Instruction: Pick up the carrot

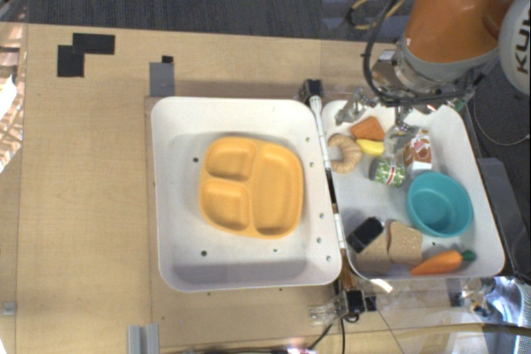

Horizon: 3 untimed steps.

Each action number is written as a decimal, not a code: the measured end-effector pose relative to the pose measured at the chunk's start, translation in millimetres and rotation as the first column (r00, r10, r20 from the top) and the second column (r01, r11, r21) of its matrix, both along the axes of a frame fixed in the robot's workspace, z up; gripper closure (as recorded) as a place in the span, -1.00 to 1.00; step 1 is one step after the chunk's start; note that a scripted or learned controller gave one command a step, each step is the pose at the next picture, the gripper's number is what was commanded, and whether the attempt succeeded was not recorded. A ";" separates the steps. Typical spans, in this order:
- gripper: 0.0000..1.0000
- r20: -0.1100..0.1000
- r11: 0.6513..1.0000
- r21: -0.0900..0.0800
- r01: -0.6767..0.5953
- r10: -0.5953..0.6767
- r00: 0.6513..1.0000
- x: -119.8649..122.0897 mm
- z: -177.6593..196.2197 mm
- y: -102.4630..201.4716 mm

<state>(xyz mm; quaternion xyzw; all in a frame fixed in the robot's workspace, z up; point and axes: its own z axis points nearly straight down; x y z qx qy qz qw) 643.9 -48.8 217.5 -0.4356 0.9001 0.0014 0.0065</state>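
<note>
Fingers of the gripper (397, 113) hang over the far end of the right bin (485, 178), spread apart with nothing between them; one tip shows near the bin's far left corner, the other comes down just beside a small red and white packet (419, 148). The orange-banded arm (452, 8) covers the wrist above them.

Right bin contents: an orange wedge-shaped piece (367, 129) at the far end, a yellow item (371, 147) touching it, a tan ring-shaped pastry (345, 152) to the left, a green and white can (387, 172) lying on its side, a teal bowl (439, 206) in the middle, a black block (365, 233) and a tan cube (404, 243) toward the near side. The carrot (438, 263) lies flat along the near wall, its green top pointing right, well apart from the gripper.

Left bin (170, 178) holds a yellow divided plate (250, 186) at its centre
</note>
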 end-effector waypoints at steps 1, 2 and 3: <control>-1.00 -0.002 0.971 -0.002 -0.241 0.241 0.971 -0.7 -31.2 101.6; -1.00 -0.001 0.979 -0.001 -0.202 0.202 0.979 -20.7 -30.1 162.4; -1.00 -0.007 0.958 -0.001 -0.285 0.285 0.958 -13.5 -118.0 196.7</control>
